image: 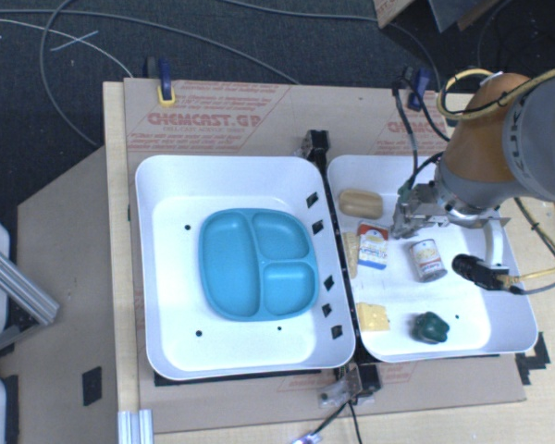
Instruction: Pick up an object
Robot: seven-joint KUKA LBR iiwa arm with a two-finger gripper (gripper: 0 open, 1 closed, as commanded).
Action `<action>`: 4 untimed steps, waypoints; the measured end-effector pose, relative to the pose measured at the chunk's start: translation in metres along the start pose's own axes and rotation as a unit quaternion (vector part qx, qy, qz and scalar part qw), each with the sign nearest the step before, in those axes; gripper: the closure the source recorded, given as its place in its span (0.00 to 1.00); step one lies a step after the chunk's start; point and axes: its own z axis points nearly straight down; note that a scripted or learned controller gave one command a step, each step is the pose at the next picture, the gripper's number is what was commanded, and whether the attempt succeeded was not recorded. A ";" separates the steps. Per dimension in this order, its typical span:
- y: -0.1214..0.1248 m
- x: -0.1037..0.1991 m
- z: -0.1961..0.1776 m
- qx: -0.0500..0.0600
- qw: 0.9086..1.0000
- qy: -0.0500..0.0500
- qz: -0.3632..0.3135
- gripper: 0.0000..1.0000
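Grey and bulky, the arm [527,146] rises closest to the lens, with a smooth orange band around it above the wrist. Its gripper [409,222] hangs over the right bin [509,326]; whether the fingers are spread or closed cannot be told, and nothing shows between them.

Beneath everything lies the counter [259,109], a pale board with red lettering printed on it. Two shallow white plastic bins sit on it side by side, both with rounded corners. Taking the right bin as the landmark, the left bin [166,340] touches it along its left wall and carries a smooth light-blue tray [257,264] with three compartments, its long axis running roughly up and down the view.

Inside the right bin, a tan rounded block [361,202] lies near the far left corner, long axis across the bin. Just nearer, a flat red, white and blue packet [373,247] stands lengthwise towards the near wall, just beside the gripper. Right of it a small can [427,259] lies on its side, its axis running near to far with a slight tilt. A yellow, square, spongy-looking piece [373,317] sits by the near left corner. A dark green rounded lump [431,327] rests near the middle of the near wall.
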 end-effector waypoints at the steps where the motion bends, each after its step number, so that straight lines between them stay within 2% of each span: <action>1: -0.006 -0.001 -0.061 0.002 1.000 -0.002 0.000 1.00; 3: 0.005 -0.002 -0.190 0.001 1.000 -0.002 -0.001 1.00; 4: -0.011 0.043 -0.189 0.007 1.000 0.000 -0.002 1.00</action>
